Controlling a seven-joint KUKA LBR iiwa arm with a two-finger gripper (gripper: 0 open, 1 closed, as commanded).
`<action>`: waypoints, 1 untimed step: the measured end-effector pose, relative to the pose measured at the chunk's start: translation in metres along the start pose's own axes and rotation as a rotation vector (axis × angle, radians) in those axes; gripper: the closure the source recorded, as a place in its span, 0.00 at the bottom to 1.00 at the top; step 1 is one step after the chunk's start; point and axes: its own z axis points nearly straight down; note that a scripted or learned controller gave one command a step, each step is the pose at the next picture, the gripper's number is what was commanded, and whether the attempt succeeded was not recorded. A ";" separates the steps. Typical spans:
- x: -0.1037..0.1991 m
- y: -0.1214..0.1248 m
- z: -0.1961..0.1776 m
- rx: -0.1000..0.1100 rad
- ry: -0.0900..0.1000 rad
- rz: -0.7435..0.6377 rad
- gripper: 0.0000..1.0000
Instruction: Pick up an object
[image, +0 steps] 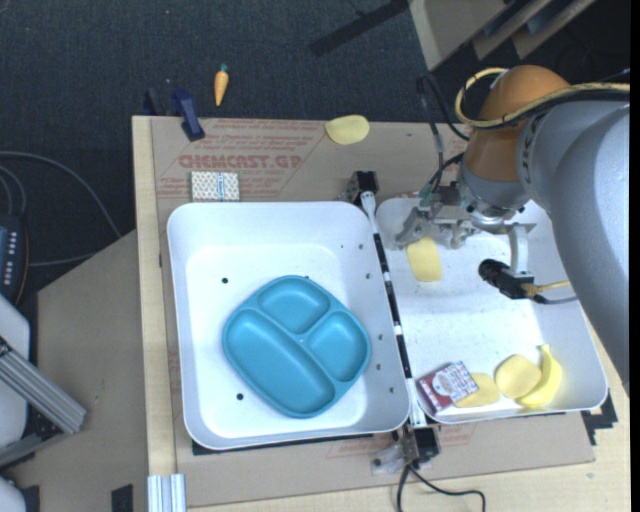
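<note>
Camera view: tool (437, 226) above pale yellow block (426, 260) — finger state unclear; block looks light, rigid — grip its flat sides.

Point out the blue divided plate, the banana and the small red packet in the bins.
blue divided plate (295, 345), camera view, central ridge between compartments
banana (546, 378), camera view, middle of its curve
small red packet (447, 385), camera view, middle of its printed face

text: red print reading "CHEMCAST GP" is showing on the brown protective sheet (262, 152) covering the worktop, above the left bin | small red packet (447, 385) in right bin: print too small to read
</note>
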 end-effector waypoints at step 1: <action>0.000 0.000 0.000 0.000 0.000 0.000 0.00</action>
